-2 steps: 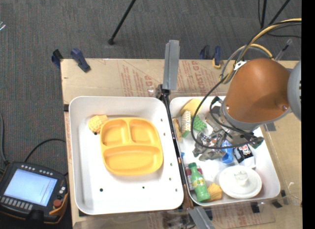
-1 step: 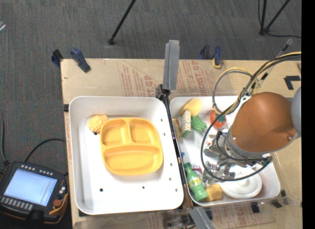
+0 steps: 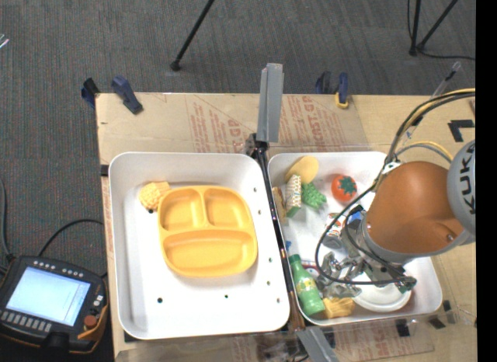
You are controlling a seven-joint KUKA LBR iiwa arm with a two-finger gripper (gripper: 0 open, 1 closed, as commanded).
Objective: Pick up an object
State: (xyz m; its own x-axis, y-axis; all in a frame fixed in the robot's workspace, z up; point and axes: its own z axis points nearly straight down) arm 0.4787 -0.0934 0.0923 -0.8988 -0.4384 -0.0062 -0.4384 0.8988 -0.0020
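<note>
Grey carpet under a cardboard-topped bench (image 3: 194, 120) with two white bins. Left bin (image 3: 132, 275) has a yellow divided plate (image 3: 208, 228). Right bin (image 3: 431, 287) is cluttered: arm (image 3: 411, 209) over it, gripper (image 3: 342, 266) low near the green bottle (image 3: 307, 284) and tomato (image 3: 344, 187); can't tell its grip.

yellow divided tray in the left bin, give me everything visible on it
The yellow tray looks like glossy moulded plastic, a rounded rectangle with three compartments: two small ones at the far side and one long one at the near side, all bare. It lies flat and right side up, slightly skewed, near the middle of the left bin. A small yellow corn-like toy sits against its far-left corner; whether they touch is unclear. Nothing else is near it.
</note>
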